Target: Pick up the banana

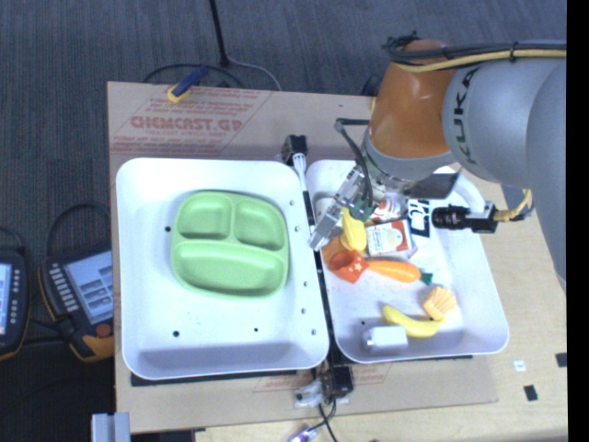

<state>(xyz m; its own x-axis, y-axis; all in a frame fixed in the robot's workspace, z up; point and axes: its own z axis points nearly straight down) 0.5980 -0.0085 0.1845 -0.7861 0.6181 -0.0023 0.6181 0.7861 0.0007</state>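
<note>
The yellow banana (409, 321) lies flat near the front edge of the right bin (483, 316). My gripper (333, 215) hangs over the back left part of that bin, close to the wall between the two bins. It is well behind and left of the banana, right beside a yellow toy (352, 231). Nothing of the banana is near it.
Around the banana lie a white block (386, 337), an orange-yellow piece (440, 300), a carrot (394, 271), a red piece (345, 265) and a small red-and-white carton (386, 238). The left bin (147, 339) holds a green divided plate (230, 244).
</note>
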